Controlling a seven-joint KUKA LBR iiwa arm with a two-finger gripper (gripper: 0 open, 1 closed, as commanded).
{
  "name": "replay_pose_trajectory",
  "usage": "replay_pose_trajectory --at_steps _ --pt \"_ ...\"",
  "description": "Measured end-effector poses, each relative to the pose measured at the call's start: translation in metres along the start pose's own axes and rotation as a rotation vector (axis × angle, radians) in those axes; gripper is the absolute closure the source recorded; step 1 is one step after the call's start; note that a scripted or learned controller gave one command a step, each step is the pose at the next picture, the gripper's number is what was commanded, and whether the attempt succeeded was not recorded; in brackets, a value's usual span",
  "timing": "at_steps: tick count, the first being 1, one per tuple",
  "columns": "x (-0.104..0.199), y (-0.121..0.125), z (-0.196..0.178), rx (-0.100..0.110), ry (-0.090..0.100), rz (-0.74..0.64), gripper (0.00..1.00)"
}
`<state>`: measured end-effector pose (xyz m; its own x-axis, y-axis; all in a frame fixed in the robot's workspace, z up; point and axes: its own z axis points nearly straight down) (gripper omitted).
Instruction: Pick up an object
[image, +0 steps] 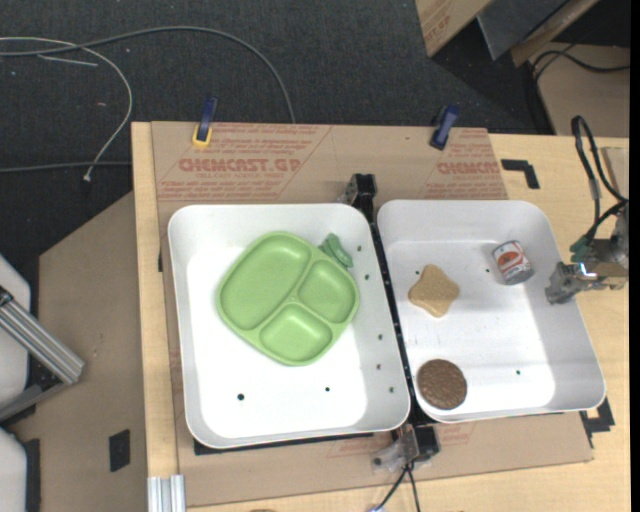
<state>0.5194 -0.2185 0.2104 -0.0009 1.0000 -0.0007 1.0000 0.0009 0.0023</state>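
Smooth white bins (200, 400): glossy green sectioned plate (288, 298), tan lumpy biscuit (434, 290), round brown disc (441, 384); fingers' (562, 285) spread perhaps unreadable.

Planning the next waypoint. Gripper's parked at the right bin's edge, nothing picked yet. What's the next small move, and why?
Probably shift the gripper left, over the right bin, toward the small can. It sits at the bin's right rim with nothing between its fingers as far as the view shows, and the can is the nearest object. The tan piece and brown disc lie farther left.
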Motion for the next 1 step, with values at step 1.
replay_pose_trajectory --at_steps 1 --pt "0.0583 0.0065 -0.0045 0.003 0.005 -0.006 1.00"
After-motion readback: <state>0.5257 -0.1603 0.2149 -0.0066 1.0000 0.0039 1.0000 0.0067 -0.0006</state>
